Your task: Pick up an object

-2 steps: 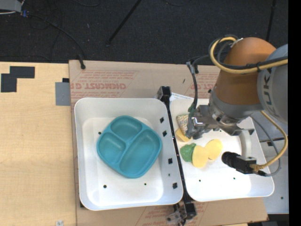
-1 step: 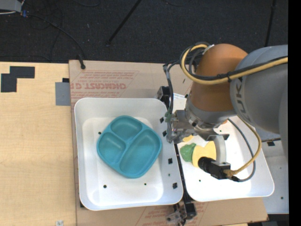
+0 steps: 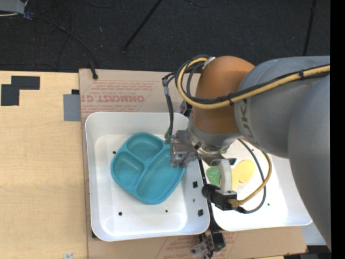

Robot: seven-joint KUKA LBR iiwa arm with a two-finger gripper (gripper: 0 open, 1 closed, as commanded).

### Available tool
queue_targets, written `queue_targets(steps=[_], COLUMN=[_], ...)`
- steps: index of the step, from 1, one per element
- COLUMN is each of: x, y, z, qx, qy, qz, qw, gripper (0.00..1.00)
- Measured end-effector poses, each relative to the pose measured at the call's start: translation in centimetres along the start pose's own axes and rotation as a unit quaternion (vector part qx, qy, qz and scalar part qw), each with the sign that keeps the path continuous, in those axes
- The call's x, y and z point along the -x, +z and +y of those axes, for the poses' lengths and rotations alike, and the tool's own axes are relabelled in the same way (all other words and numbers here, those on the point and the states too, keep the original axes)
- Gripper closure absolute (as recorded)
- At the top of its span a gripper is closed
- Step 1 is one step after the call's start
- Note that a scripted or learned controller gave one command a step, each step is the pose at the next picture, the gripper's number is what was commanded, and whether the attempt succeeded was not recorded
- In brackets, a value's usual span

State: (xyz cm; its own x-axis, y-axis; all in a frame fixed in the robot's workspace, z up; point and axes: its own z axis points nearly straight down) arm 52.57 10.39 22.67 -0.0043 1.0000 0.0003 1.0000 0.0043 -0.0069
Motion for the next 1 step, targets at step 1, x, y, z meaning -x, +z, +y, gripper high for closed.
queue_targets(steps=[1], x=[0.18], y=[-0.11], z=[0.01], qx=[0.001], qy=[0.001], qz=[0.000], qw=[1.0000], gripper=[0.00])
